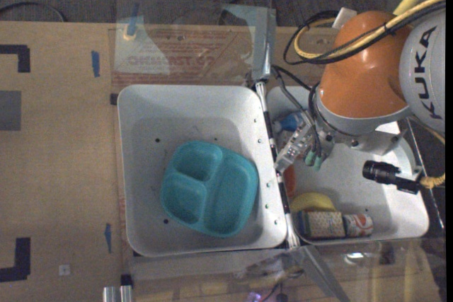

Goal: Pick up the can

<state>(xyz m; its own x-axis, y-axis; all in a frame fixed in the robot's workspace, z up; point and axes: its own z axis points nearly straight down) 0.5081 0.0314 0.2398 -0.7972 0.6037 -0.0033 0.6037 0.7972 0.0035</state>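
Observation:
The can (325, 224) lies on its side along the front wall of the right bin (407, 219), showing a speckled tan label. A small red and white item (359, 225) touches its right end. My gripper (308, 156) hangs under the orange wrist band over the left part of the right bin, above and behind the can and apart from it. Nothing shows in its grasp. The arm hides much of the back of that bin.
A yellow object (313, 201) lies just behind the can. A blue item (287, 124) and a red one (289, 177) sit near the right bin's left wall. A teal divided plate (209, 187) rests in the left bin (141, 117). A black cylinder (386, 175) juts from the arm.

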